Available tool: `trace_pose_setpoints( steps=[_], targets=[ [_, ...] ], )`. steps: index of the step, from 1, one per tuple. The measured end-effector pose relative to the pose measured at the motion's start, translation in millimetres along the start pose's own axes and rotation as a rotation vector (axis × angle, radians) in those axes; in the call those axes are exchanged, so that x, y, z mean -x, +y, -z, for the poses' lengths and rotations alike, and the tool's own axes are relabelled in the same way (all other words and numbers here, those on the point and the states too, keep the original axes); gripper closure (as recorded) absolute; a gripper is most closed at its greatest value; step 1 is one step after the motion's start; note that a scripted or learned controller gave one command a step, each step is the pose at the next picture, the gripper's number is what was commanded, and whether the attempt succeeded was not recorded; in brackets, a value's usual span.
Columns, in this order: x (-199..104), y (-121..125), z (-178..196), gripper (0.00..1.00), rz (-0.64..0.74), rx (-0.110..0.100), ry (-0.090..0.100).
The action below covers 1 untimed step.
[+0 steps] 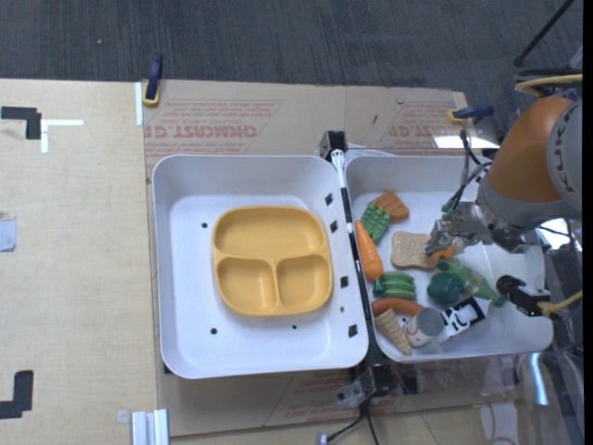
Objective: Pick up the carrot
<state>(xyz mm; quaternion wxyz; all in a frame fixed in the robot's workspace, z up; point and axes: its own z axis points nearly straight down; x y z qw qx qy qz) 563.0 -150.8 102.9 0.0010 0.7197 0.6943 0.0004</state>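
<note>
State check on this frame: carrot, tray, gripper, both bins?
carrot: lying in the right bin along its left wall, not gripped
yellow tray: flat in the left bin, compartments bare
gripper: low over the bread slice, away from the carrot
right bin: crowded with toy food
left bin: holds the tray

A dark grey carpet floor [278,21] is seen along the top. A light wooden bench [69,276] is spread across the left side. A sheet of brown cardboard [241,123] is laid on it, held by a blue and yellow clamp [153,79]. Black marks [23,119] are seen on the wood.
</note>
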Motion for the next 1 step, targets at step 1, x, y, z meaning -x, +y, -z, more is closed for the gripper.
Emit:
trace_pose_setpoints(
  steps=[1],
  targets=[
    [-85.1, 7.9, 88.0, 1.00, -0.074, -0.005, -0.001]
  ],
)
